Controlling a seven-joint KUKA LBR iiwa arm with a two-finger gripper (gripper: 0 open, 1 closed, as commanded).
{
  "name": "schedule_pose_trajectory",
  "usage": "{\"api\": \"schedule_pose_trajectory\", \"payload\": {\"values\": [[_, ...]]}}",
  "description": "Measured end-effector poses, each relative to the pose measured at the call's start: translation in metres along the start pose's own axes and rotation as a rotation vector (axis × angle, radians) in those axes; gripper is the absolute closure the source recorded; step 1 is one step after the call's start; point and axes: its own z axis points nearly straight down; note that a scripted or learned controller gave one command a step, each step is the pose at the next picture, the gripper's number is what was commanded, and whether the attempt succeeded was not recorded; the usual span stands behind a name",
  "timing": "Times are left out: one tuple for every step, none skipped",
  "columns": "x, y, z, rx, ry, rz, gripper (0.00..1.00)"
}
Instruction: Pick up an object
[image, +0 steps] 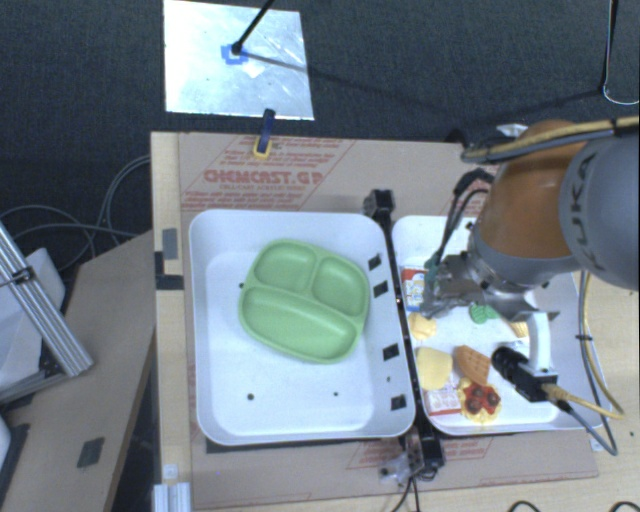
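We see the arm (545, 200) reaching in from three o'clock and hanging over the right bin (415, 232), its orange-banded wrist covering much of that bin's upper half. The gripper (440, 290) sits low at the bin's nine o'clock side, just above the clutter, but whether it is spread or closed we cannot tell, since the wrist body hides its tip. The candidates for picking lie in this bin: a yellow piece (433, 366) toward six o'clock, a brown waffle-like piece (472, 362) just beside it, a red berry-like piece (482, 399) at the bin's lower edge, a small green piece (483, 313) near the wrist, and a red-and-white packet (411, 283) against the divider. The left bin (215, 300) holds a green divided plate (305, 299) near its centre, well apart from the gripper. To do this step well, we judge that the descent should settle on one isolated item, probably the yellow piece, rather than the packed cluster, keeping clear of the bin wall at nine o'clock so nothing catches.
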Motion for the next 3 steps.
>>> {"api": "schedule_pose_trajectory", "payload": {"values": [[0.037, 0.015, 0.001, -0.001, -0.001, 0.001, 1.00], [0.032, 0.002, 0.009, 0.001, -0.003, 0.009, 1.00], [0.034, 0.006, 0.009, 0.000, -0.002, 0.006, 1.00]]}}
